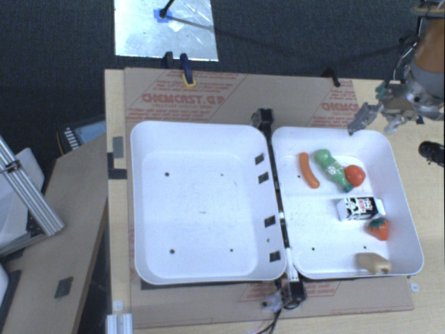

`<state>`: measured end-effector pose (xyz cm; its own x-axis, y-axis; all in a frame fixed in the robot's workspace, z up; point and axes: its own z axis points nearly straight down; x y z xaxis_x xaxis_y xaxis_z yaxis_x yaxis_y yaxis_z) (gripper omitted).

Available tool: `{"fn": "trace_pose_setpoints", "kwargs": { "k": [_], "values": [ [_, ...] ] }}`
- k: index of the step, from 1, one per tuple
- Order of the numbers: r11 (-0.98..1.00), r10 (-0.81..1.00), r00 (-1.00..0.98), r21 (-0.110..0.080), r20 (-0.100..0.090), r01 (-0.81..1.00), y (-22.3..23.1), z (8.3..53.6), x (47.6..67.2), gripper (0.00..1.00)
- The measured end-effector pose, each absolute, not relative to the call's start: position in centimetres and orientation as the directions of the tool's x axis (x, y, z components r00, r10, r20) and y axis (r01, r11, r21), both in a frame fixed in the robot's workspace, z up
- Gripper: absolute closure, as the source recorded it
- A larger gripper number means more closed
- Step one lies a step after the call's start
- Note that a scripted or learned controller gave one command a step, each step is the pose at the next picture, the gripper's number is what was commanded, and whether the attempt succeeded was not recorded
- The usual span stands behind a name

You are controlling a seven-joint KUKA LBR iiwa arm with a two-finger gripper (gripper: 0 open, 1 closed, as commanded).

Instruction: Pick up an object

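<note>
Jaws (379, 119) spread apart, gripping nothing, hover well apart from the orange carrot (309, 170).

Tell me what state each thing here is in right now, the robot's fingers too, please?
Fingers: spread open, holding nothing, above the right bin's far right corner.
Orange carrot: lying flat in the right bin.
Green toy: lying flat, touching the red ball.
Small carton: lying on its side.
Strawberry: resting by the carton.
Tan piece: lying at the near edge.
Left bin: holds no items.
</note>
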<state>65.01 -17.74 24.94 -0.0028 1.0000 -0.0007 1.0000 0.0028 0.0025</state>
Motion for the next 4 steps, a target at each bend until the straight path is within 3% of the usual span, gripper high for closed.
{"fn": "trace_pose_setpoints", "kwargs": {
  "k": [1, 2, 3, 4],
  "values": [
    [0.003, 1.000, -0.003, -0.009, 0.004, 1.000, -13.1, 18.0, 58.8, 0.00],
    [0.008, 1.000, -0.008, 0.003, 0.000, 1.000, -10.9, 11.7, 64.9, 0.00],
    [0.007, 1.000, -0.007, 0.004, 0.001, 1.000, -8.7, 8.5, 62.9, 0.00],
    [0.006, 1.000, -0.006, 0.004, -0.001, 1.000, -8.9, 9.6, 63.0, 1.00]
  ]
}}
